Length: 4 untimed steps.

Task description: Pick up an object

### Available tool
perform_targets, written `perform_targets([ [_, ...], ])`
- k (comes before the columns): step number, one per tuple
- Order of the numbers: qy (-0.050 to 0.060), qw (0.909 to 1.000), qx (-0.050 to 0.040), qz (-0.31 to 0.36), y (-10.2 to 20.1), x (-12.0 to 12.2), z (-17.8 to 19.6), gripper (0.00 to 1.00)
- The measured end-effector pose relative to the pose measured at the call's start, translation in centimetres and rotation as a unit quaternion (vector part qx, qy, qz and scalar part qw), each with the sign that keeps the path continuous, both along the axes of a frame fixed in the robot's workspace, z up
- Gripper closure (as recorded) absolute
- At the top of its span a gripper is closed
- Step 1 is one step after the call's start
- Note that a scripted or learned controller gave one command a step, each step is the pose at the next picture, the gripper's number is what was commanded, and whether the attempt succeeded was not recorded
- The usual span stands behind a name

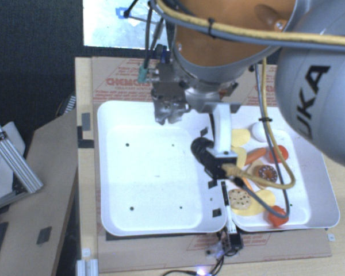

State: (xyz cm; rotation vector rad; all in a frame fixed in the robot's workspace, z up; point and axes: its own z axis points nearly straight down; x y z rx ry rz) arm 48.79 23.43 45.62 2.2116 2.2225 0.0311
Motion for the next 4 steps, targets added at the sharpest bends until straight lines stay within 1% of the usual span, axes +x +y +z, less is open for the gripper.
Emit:
perform_targets([
  [1, 0.007, 1.0000, -0.0039, 0.000, 0.0, -0.1, 2.0, 1.00],
  [2, 0.006, 1.0000, -0.0047, -0.003, -0.1, 8.4, 3.5, 1.00],
  [3, 0.014, 0.9999, -0.0062, 0.000, 0.0, 3.1, -4.6, 1.00],
  [4, 0.012, 0.9999, -0.0057, 0.000, 0.0, -0.3, -9.8, 1.00],
])
